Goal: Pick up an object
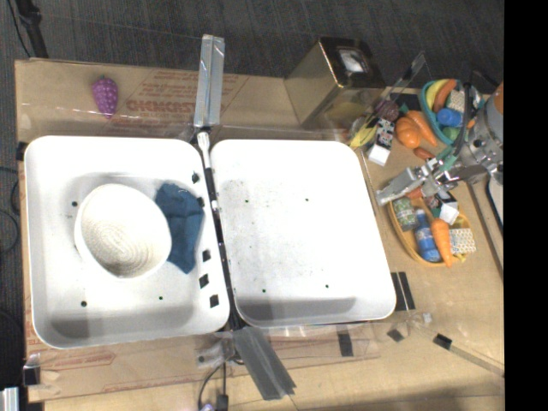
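Observation:
A white woven dome-shaped object (125, 227) lies in the left bin (51, 315). A crumpled blue cloth (181, 221) rests against its right side, near the divider between the bins. My gripper (401, 187) hangs outside the bins, just right of the right bin (300, 229), over a pile of toys. It is metallic and points left towards the right bin's edge. Nothing shows in it.
A yellow tray of colourful toys (432, 229) sits right of the bins under the arm. More toys (419, 122) and a brown box (334, 80) stand behind the right bin. A purple grape toy (105, 95) lies on the cardboard behind the left bin.

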### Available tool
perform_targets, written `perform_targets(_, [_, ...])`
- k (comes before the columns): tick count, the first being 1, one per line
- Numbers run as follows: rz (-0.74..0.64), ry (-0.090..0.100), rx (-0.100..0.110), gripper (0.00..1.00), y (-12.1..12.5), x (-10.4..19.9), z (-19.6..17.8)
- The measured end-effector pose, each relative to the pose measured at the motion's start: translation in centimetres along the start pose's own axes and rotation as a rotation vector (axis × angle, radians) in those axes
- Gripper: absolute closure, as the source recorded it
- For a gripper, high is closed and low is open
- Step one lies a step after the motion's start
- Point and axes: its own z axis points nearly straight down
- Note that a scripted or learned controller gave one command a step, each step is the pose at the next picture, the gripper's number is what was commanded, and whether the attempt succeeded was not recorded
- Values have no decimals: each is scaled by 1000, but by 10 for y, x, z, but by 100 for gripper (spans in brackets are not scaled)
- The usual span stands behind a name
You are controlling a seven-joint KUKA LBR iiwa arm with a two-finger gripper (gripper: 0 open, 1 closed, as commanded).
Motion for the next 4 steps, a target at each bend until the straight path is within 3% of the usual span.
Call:
perform_targets(1, [218,0,1,0,61,-12,-27])
perform_targets(2, [-115,2,4,0,24,-4,1])
perform_targets(3, [182,0,2,0,85,-11,9])
perform_targets(4, [564,0,1,0,111,-22,-44])
